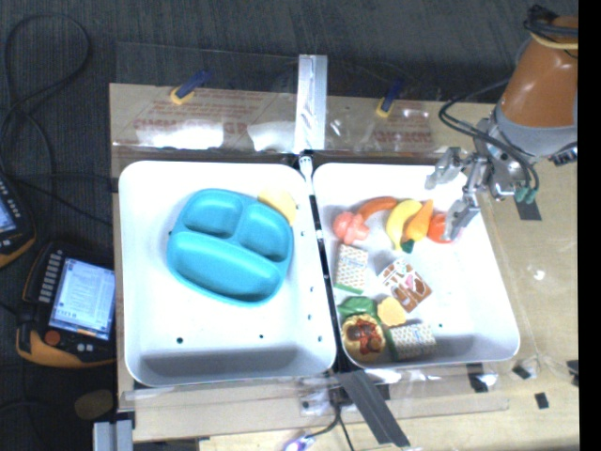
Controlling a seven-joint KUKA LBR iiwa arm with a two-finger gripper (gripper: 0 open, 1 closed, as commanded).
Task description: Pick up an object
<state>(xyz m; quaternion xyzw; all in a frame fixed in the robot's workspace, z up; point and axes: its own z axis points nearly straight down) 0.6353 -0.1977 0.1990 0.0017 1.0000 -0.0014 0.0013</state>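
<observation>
My gripper [454, 194] hangs over the right bin's [488, 294] far right corner, open, with nothing between its fingers. Its nearer fingertip [462, 218] is right beside a small red toy [439, 232]. Just left of that lie an orange carrot-like piece [422, 220] and a yellow banana [403, 220]. Further left are a curved orange-red piece [377, 205] and a pink piece [346, 225]. Toward the front of the bin sit a checkered packet [351, 269], a patterned box [406, 285], a green piece [355, 305], a yellow wedge [392, 313] and a round brown toy [364, 336].
The left bin [150, 346] holds a blue divided plate [230, 242] with a yellow piece [278, 203] at its far right. A ridge [319, 271] divides the bins. The arm's orange band [543, 78] rises at the upper right. A handheld pendant [66, 303] lies left of the bench.
</observation>
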